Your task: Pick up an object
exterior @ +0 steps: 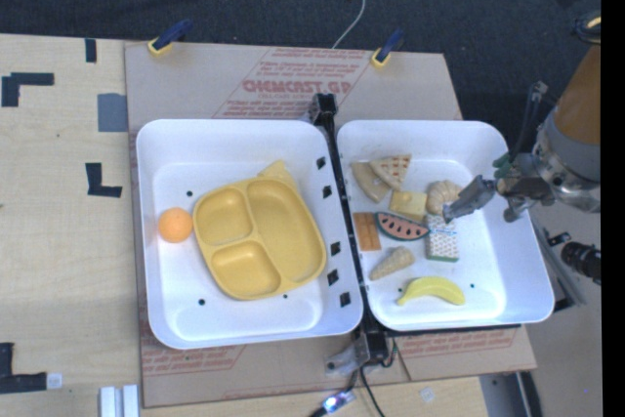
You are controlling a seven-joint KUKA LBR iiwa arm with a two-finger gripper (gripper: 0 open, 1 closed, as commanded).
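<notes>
The arm [571, 137] reaches in from the right, over the right bin [518, 283]. The gripper [457, 207] points leftward and down into the cluster of toy food. Whether the jaws are spread or closed cannot be told at this resolution, and no item is visibly clamped between them.

Positions relative to the jaws:

- Bread roll [441, 192]: just above the tip, touching or nearly so.
- Checked block [442, 243]: just below the tip, close beside it.
- Cheese block [409, 203]: just to the left.
- Watermelon slice [401, 228]: to the left and slightly below.
- Pizza wedge [393, 170]: up and to the left, near.
- Tan shell-shaped piece [368, 181]: farther left, beside the pizza wedge.
- Orange cracker [366, 231]: left, beyond the watermelon slice, by the bin's left wall.
- Cone-shaped piece [392, 262]: below and to the left.
- Banana [431, 290]: well below, near the front wall.

The left bin [161, 146] lies well to the left of the jaws. It holds a yellow divided tray [259, 239] and an orange ball [176, 226] just beside the tray's left edge.
</notes>
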